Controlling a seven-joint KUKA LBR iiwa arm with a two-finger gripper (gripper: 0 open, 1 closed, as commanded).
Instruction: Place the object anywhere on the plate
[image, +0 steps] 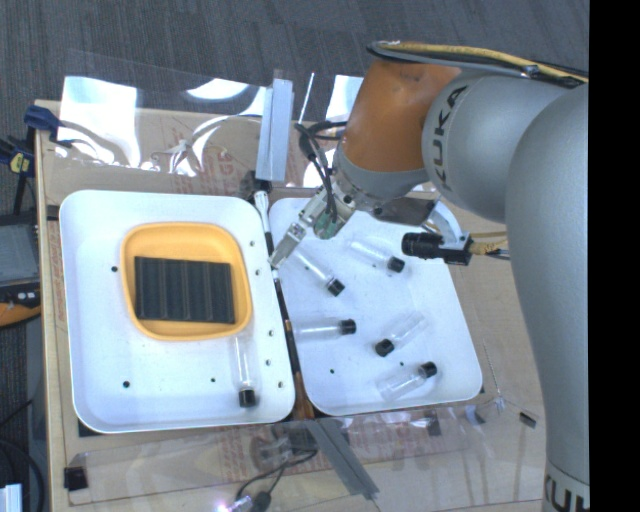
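The gripper (290, 243) hangs over the upper left corner of the right bin (455, 330), close to the seam between the bins; whether it grips anything cannot be told. That bin holds five clear vials with black caps: one (322, 276) just below the gripper, slanting down to the right, one (378, 256) near the top, one (325, 327) lying level, one (398, 335) and one (408, 379) lower down. The left bin (90, 320) holds a yellow plate (185, 240) with a dark ribbed centre. A sixth vial (244, 375) lies just below the plate's lower right corner, upright in the view, cap downward. The arm (500, 140) reads "KUKA".
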